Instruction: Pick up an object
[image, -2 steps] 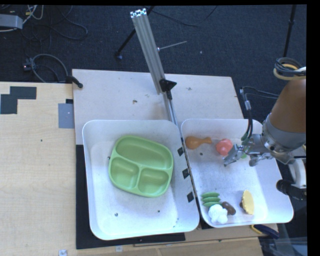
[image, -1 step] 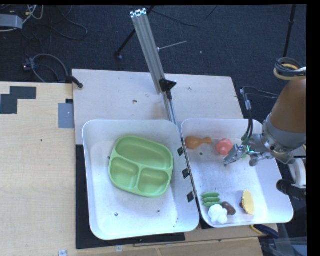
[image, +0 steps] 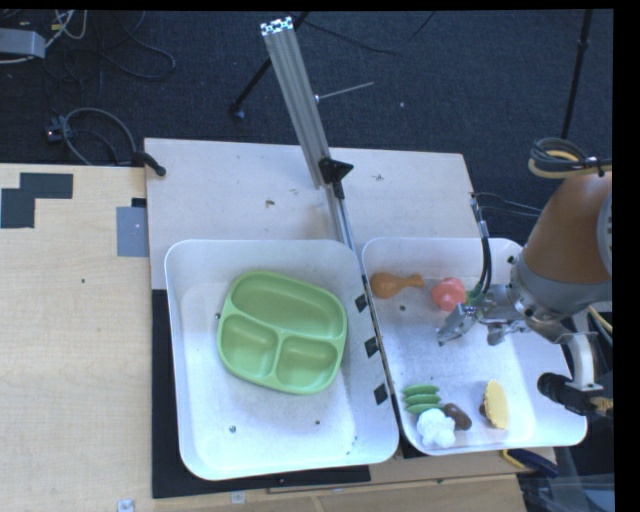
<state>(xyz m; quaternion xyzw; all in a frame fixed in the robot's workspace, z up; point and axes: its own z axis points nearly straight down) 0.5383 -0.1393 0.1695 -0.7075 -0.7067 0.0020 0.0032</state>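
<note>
My gripper (image: 471, 335) hangs over the right bin (image: 560, 435), near its middle, with its two fingers spread and nothing between them. A pink-red round item (image: 449, 293) lies just up and left of the fingers, close to them. An orange-brown drumstick-shaped item (image: 394, 285) lies further left, by the bin's inner wall. Toward the bin's front lie green pods (image: 421, 397), a white lump (image: 435, 428), a small brown piece (image: 459, 415) and a yellow corn-like piece (image: 495, 404).
The left bin (image: 190, 400) holds a green divided plate (image: 283, 331). A metal rail (image: 305, 110) slants down from the top to the wall between the bins. The arm's orange band (image: 565, 235) rises at the right edge.
</note>
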